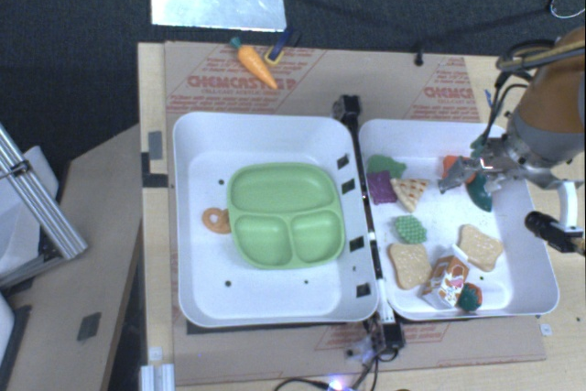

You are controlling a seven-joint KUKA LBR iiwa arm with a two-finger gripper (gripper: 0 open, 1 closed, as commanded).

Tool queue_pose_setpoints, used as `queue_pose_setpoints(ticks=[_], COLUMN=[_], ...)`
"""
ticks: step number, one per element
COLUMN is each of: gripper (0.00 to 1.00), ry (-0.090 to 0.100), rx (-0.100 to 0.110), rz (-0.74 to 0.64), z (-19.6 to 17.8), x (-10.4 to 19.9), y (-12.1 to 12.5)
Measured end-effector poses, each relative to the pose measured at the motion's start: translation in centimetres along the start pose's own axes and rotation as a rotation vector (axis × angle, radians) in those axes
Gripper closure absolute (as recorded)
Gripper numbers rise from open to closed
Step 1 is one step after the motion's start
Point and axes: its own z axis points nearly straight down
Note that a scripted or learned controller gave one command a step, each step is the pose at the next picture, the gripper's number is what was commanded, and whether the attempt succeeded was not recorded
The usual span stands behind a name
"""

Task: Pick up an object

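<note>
Hovering over the right bin (540, 288) near the dark green piece (480, 190), the gripper (476, 169) should descend squarely over it; finger spread I cannot tell.

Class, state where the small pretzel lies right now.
The pretzel lies in the left bin, on its floor just left of the green divided plate.

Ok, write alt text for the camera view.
A grey robot arm's claw hovers over the right white bin of toy food: bread slices, a green cookie, a small carton. The left bin holds a green divided plate and a pretzel.
</note>
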Motion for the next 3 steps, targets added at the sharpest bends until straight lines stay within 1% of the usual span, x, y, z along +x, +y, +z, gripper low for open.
queue_pose_setpoints(ticks=[1,2,3], gripper=[0.00,0.00,1.00], ry=[0.000,-0.001,-0.002], rx=[0.000,-0.003,-0.007], rz=[0.000,0.000,0.000], z=[5.6,7.4,6.3], x=[-0.6,-0.6,-0.6], y=[-0.8,-0.7,-0.6])
